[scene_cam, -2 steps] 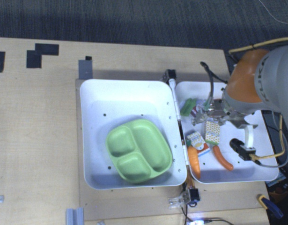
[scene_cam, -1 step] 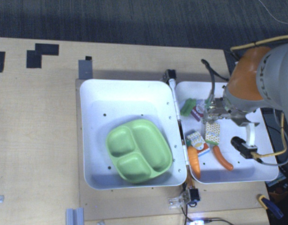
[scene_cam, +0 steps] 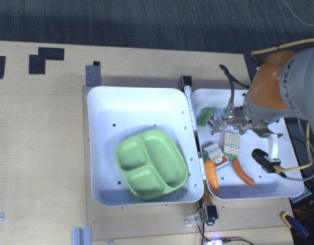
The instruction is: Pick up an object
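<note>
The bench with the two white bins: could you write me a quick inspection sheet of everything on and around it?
Surface: pale wooden bench bearing a left bin and a right bin.
Job's things: right bin holds two carrots, a green item, a patterned packet, a small box.
Clutter: green divided plate in left bin.
Grippers: gripper low over right bin; finger state unclear.
Cables: black cable on the arm; wires at the bench's front edge.
Surroundings: dark carpet; black markers on the bench.
</note>
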Action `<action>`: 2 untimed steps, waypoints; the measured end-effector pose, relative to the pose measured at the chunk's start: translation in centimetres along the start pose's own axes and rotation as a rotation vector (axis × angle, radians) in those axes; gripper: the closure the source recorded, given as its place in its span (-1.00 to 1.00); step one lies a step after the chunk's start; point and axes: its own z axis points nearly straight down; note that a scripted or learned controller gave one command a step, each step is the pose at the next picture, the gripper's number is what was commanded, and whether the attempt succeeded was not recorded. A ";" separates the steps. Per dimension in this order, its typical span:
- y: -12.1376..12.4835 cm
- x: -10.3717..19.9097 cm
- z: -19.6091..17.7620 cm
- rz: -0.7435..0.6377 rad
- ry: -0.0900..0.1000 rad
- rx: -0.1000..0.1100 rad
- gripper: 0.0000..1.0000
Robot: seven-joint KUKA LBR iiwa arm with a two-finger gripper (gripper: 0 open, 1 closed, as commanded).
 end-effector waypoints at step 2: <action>-0.1 -0.5 2.2 0.006 0.002 0.008 1.00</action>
